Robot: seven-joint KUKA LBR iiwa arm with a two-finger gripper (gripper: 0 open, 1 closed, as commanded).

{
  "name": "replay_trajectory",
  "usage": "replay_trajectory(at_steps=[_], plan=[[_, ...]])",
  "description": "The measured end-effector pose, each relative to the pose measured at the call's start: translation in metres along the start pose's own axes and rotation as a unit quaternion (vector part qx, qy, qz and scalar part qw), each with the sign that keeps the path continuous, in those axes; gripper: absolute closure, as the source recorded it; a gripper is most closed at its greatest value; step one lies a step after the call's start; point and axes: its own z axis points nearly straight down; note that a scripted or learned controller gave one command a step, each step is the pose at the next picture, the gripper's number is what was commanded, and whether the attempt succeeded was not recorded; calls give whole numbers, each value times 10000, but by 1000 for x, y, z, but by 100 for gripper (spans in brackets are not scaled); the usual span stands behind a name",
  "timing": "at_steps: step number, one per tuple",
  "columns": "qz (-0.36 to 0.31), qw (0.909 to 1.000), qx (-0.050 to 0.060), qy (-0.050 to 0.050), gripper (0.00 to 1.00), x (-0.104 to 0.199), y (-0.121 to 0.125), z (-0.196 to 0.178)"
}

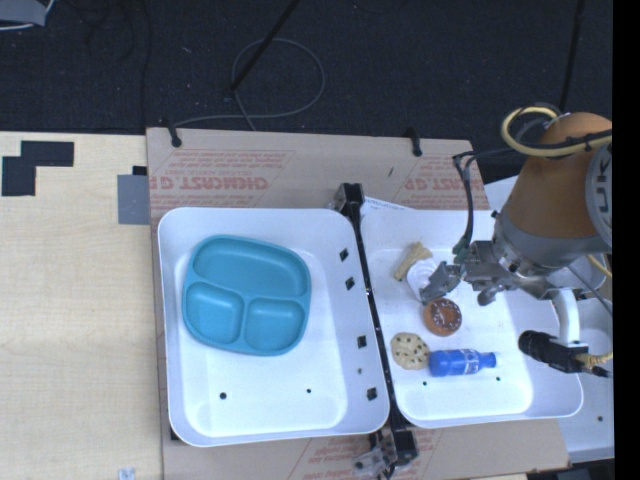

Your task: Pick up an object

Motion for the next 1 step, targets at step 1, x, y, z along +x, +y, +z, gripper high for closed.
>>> replay_trajectory(at_steps=[1], plan=[[-8, 10000, -58, -5, 0, 0, 3, -6]])
